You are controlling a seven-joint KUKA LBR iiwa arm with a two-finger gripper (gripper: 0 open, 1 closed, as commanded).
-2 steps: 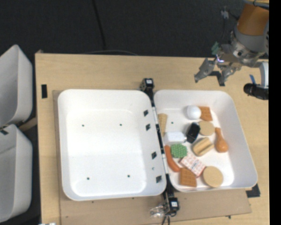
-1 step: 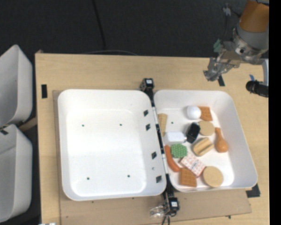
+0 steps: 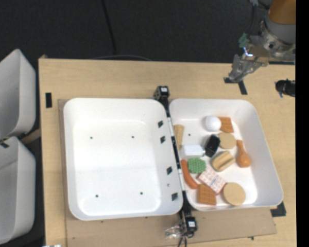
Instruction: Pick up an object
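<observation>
Gripper (image 3: 238, 72) hangs over bare bench beyond the far right corner of the right bin (image 3: 265, 138); cannot tell its state, nothing seen in it. All objects lie in that bin: white ball (image 3: 212, 122) near its far side, black block (image 3: 211, 145) mid-bin, round biscuit (image 3: 234, 194) at its near edge, red sausage (image 3: 188, 175) along its left wall.

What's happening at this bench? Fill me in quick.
A grey arm with an orange band reaches in at the upper right, its gripper up over the bare bench behind the right bin, with nothing seen in it. That bin holds a heap of small toy foods, among them a white ball, a black piece and an orange sausage. Nothing looks picked up yet. The left bin lies beside it.
</observation>
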